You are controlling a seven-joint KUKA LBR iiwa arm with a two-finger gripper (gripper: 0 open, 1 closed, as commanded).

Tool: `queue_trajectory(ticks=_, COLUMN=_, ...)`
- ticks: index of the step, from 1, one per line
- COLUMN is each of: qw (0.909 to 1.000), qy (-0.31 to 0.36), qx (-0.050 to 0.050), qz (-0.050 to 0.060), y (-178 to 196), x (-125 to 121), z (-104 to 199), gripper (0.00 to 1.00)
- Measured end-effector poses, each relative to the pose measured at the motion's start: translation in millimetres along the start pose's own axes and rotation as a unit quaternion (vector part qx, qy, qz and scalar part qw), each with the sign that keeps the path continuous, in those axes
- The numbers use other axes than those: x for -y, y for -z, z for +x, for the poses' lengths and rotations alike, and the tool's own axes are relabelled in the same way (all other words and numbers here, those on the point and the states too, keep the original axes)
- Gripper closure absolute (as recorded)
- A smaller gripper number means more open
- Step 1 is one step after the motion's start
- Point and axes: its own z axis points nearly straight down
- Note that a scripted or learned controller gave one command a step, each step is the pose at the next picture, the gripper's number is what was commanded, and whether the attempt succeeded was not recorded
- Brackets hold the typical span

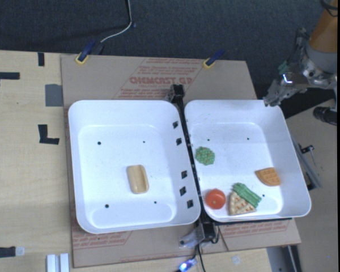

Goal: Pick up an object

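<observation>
left bin (pixel 85 123): open around bread (pixel 137 179) | right bin (pixel 272 123): front corner crowded, seemingly; back clear

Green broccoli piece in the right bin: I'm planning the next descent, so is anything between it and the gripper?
Nothing visible. The gripper hangs outside the right bin's far corner, and bare white floor lies around the broccoli.

The grey arm with its orange band (pixel 327 21) reaches in at the far right, its hand (pixel 277 92) angled down and leftward.
</observation>
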Motion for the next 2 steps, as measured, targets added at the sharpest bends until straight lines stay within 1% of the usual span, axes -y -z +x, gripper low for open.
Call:
queue_trajectory(ticks=1, qw=1.0, qy=0.001, qx=0.0, qz=-0.003, y=40.4, x=7.6, z=2.1, gripper=1.0)
queue_trajectory(ticks=2, qw=1.0, qy=0.005, qx=-0.002, qz=-0.003, y=63.9, x=5.7, z=67.2, gripper=1.0)
